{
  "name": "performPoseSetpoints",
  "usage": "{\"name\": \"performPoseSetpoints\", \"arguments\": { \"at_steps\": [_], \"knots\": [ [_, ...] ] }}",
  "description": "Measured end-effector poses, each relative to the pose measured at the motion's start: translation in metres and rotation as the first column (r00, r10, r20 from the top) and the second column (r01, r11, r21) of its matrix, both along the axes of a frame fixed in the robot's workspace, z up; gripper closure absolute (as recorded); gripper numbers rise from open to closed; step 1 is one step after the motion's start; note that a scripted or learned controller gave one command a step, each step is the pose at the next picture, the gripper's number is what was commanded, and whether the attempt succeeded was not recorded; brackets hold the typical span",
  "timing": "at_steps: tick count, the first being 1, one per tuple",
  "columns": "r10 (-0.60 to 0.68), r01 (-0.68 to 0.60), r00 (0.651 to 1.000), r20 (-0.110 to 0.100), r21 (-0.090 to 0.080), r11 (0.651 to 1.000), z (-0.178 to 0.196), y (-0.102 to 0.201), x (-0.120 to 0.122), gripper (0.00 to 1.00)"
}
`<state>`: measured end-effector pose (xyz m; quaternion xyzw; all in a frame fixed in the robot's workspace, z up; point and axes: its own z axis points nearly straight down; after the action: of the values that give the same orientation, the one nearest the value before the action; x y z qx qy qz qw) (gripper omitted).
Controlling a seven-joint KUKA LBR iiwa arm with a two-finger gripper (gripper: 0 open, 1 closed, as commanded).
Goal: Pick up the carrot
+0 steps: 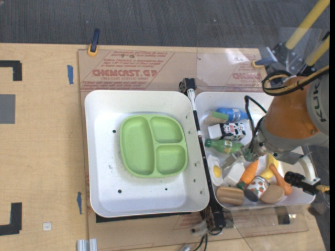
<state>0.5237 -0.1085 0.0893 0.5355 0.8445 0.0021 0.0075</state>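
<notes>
Carrot [250, 172] lying tilted among toy foods in the right bin [309, 197], lower right of frame, hand [255, 151] just above it at its upper end, grip state indiscernible, green divided plate [153, 145] in the left bin [99, 140], wooden worktop [42, 140] beneath.

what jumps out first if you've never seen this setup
The bright green divided plate sits alone in the left white bin. Next, the arm's orange band looms over the right bin, which is crowded with toy food, including an orange carrot near its middle.
</notes>
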Motion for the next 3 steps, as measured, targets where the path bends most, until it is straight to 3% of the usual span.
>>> {"name": "performPoseSetpoints", "arguments": {
  "at_steps": [1,2,3],
  "knots": [
    [0.111,-0.111,0.994,0.001,0.0,0.994,0.0,-0.021,-0.039,0.0],
    [0.105,-0.105,0.994,0.019,-0.012,0.994,0.013,-0.024,-0.034,1.0],
    [0.099,-0.099,0.995,-0.004,0.006,0.995,0.102,0.055,-0.037,1.0]
  ]
}}
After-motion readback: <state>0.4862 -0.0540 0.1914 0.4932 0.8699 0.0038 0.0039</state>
